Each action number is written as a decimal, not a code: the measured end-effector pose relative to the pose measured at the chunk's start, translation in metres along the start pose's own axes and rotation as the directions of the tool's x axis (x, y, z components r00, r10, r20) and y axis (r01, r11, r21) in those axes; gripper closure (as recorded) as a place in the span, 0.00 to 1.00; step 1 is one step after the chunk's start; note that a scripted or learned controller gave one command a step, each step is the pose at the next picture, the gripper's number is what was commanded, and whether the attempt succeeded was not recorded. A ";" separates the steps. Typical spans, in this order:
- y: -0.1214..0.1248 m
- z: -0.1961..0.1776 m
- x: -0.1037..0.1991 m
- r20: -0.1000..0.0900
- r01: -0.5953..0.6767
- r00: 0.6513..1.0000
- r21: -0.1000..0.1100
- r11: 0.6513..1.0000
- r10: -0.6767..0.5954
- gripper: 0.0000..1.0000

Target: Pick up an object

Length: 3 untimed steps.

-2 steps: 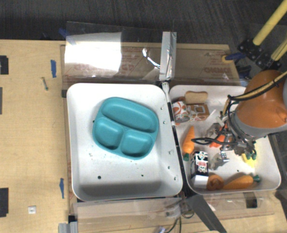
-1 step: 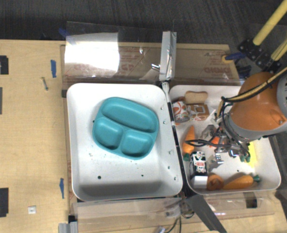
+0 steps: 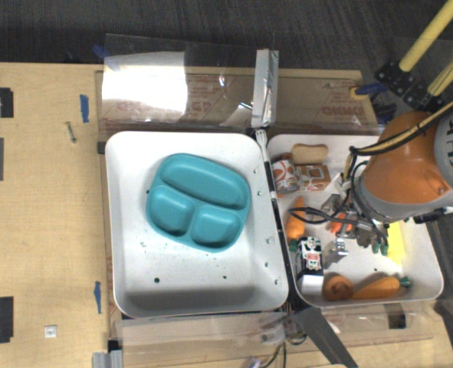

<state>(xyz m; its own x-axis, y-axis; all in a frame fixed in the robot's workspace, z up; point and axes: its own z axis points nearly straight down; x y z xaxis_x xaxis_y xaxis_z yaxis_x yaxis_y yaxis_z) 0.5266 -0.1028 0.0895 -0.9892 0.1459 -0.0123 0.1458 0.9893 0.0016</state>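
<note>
End effector, finger state unclear, low in right bin amid carrot, bread roll; teal tray apart.

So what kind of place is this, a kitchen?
Probably a robot lab, not a kitchen. A robot arm reaches over two white bins on a wooden bench; one bin holds a teal tray, the other a toy carrot.

arm reaching steeply down, gripper lowered.
</note>
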 end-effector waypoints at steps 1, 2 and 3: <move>0.000 0.000 0.008 0.006 -0.072 0.997 0.002 0.997 0.072 0.00; 0.000 0.000 0.008 0.005 -0.072 0.997 0.002 0.997 0.072 0.00; 0.000 0.000 0.008 0.005 -0.072 0.997 0.002 0.997 0.072 0.00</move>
<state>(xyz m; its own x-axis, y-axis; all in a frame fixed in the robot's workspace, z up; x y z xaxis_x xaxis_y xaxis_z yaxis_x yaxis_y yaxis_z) 0.5191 -0.1016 0.0899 -0.9761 0.2166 -0.0175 0.2166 0.9763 0.0005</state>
